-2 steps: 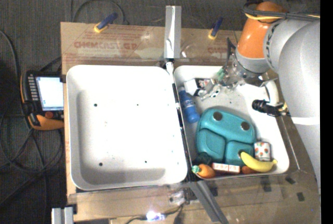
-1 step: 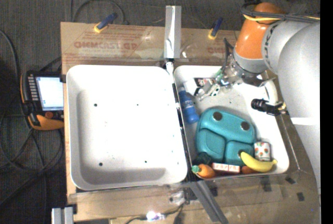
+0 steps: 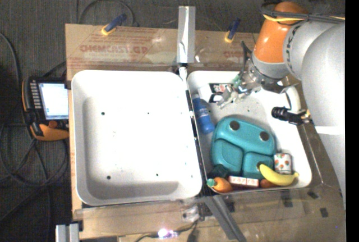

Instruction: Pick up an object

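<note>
My gripper (image 3: 227,95) hangs low over the far end of the right bin (image 3: 305,148), below the orange wrist band (image 3: 273,39). It is just right of a blue bottle (image 3: 202,114) lying along the bin's left wall. I see nothing held in it. A large teal plastic piece (image 3: 242,145) fills the bin's middle. Along the near edge lie a yellow banana (image 3: 276,175), a small white can with red spots (image 3: 283,162), a red and white box (image 3: 244,181) and an orange carrot (image 3: 221,183).
The left bin (image 3: 134,134) sits beside the right one, parted by a dark divider (image 3: 193,128). A black fitting (image 3: 286,114) sticks out by the right bin's right wall. A handheld pendant (image 3: 47,106) lies off the bench's left.
</note>
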`<action>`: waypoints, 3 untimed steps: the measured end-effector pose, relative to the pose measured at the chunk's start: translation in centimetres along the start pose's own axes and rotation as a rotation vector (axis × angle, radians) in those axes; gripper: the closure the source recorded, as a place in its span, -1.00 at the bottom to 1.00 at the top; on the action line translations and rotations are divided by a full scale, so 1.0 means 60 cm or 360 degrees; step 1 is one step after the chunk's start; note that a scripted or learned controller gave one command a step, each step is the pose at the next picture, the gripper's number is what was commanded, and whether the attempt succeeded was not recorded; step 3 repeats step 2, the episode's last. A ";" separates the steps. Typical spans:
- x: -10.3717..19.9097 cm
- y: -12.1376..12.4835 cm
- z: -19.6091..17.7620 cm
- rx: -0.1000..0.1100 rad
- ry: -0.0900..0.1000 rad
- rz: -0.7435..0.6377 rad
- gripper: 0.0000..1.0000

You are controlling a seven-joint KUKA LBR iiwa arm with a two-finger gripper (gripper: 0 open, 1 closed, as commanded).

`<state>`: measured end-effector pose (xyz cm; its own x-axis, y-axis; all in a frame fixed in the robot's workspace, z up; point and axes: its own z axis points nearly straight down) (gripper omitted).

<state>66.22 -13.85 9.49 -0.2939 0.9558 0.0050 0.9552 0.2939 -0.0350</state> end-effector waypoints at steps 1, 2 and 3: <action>0.098 0.035 -0.146 -0.0051 -0.0008 -0.0013 1.00; 0.097 0.035 -0.146 -0.0050 -0.0009 -0.0012 -1.00; 0.097 0.035 -0.146 -0.0050 -0.0009 -0.0012 -1.00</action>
